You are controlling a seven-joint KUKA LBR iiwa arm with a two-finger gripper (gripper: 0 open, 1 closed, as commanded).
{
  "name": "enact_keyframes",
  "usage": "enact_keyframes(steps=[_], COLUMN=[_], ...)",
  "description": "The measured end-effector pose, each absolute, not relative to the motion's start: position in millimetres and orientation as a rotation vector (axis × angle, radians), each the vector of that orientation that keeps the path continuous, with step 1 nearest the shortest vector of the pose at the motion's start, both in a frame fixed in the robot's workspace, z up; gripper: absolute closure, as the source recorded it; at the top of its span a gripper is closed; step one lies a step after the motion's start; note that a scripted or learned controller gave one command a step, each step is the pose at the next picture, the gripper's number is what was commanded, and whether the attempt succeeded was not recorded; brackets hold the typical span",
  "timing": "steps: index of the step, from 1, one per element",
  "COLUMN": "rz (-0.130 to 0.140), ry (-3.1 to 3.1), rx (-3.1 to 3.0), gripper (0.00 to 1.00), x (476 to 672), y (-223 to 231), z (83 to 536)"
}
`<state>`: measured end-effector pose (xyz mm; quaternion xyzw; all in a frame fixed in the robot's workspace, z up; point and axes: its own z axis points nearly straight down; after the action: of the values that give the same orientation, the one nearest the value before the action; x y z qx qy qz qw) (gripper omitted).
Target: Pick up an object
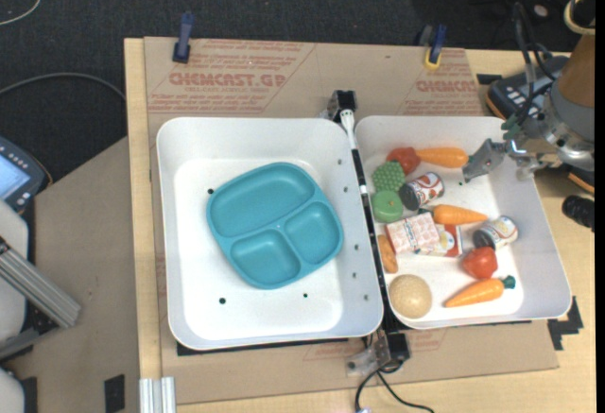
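Two white bins side by side on the tabletop (142, 213). Left bin (180, 213): just one teal divided plate (274, 224). Right bin (544, 241): three carrots, first (440, 157) up top, second (458, 214) mid, third (477, 291) at the bottom; two tomatoes (404, 159) (480, 262); two small cans (423, 191) (496, 232); one carton (416, 236); one tan ball (410, 294); two green bits (387, 191). Claw (487, 159) over the upper right part of that bin, holding nothing, can't tell how wide.

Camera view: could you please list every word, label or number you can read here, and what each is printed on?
"CHEMCAST G.P": red print on the brown board, behind the left bin.
"CHEMCAST": same print, partly readable, behind the right bin.
Carton and small cans: print too small to read.
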<state>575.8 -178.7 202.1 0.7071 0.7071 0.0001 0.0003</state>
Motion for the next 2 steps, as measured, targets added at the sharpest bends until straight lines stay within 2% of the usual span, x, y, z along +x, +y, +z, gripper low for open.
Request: enact_keyframes(steps=[1,2], rz=[0.000,0.002], ry=[2.206,2.218], rx=[2.227,2.218], gripper=[0.00,1.00], x=[480.0,485.0], y=[-228.7,-224.4], z=[283.9,289.6])
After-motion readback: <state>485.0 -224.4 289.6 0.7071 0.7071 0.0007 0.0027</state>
